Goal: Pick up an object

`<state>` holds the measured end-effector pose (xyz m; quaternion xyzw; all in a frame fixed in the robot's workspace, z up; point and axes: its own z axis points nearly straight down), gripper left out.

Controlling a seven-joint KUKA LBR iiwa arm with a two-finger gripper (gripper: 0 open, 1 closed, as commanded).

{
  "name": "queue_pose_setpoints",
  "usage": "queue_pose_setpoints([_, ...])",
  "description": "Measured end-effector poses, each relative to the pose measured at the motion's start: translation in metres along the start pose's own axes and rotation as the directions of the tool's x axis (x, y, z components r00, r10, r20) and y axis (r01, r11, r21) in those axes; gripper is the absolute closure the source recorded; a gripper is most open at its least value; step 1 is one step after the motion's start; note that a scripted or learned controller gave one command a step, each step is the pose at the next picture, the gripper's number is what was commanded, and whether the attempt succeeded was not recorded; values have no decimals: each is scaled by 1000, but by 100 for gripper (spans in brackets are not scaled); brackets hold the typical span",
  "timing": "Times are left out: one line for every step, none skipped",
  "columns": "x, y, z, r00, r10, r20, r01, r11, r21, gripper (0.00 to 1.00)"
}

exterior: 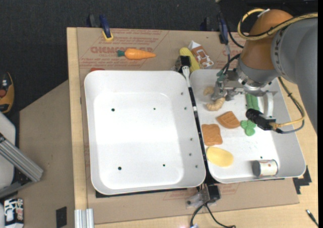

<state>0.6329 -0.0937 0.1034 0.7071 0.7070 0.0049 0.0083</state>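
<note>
Camera view: green toy (252,108) lies lengthwise, top to bottom.

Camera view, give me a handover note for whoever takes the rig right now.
Gripper: low in the right bin, over its far left part by a tan piece; grip state unclear.
Things: right bin also holds two orange wafers, a yellow piece, a green item and a small can. A carrot lies on the cardboard behind the left bin.
Done: nothing seen lifted.
Left: grasp one and raise it.
</note>
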Motion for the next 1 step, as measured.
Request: queue_pose_setpoints([71, 29, -87, 1000, -7, -6, 8, 1000, 8, 100])
